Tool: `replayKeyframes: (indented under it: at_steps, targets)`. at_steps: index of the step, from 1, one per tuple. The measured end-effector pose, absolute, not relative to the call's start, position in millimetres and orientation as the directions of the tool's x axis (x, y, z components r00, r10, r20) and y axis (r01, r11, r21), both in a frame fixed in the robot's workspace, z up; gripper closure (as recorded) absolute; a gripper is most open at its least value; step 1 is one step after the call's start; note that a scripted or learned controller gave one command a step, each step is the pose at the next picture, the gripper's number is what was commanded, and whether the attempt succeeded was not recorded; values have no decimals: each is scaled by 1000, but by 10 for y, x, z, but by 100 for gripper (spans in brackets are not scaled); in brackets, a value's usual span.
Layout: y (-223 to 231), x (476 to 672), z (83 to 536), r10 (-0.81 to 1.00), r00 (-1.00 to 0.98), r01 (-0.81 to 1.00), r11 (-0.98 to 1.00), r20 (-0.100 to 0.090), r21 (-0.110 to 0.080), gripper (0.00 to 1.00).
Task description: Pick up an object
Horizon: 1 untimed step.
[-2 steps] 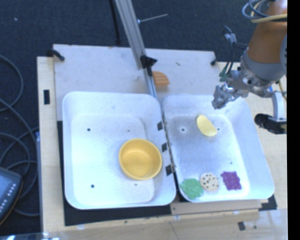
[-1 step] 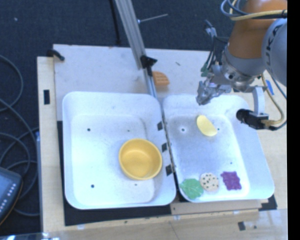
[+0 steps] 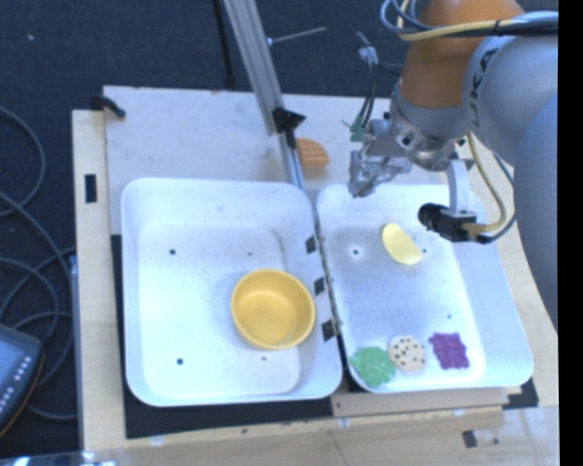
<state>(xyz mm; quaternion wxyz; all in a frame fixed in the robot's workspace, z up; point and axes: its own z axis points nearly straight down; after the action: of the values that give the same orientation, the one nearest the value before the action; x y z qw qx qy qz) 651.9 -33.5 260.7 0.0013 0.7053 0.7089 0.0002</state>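
Note:
My gripper [image 3: 363, 184] hangs over the far left corner of the right bin [image 3: 486, 289], and I see nothing between its fingers. A flat yellow piece [image 3: 401, 245] lies in that bin, a little right of and nearer than the gripper. Along the bin's near edge sit a green piece [image 3: 372, 365], a speckled cookie-like piece [image 3: 406, 353] and a purple piece [image 3: 450, 349]. A yellow bowl [image 3: 272, 308] stands in the left bin [image 3: 165, 289].
An orange object [image 3: 313, 153] lies on the bench behind the bins. A slanted metal post [image 3: 262, 76] rises from near the bins' shared far corner. A black fitting [image 3: 449, 221] on cables hangs over the right bin's far right side.

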Motion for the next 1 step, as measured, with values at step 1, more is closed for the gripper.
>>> replayKeyframes:
  at_steps: [1]
  targets:
    - [128, 6628, 2635, 1000, -6, 1000, 6, -1, 3, 100]
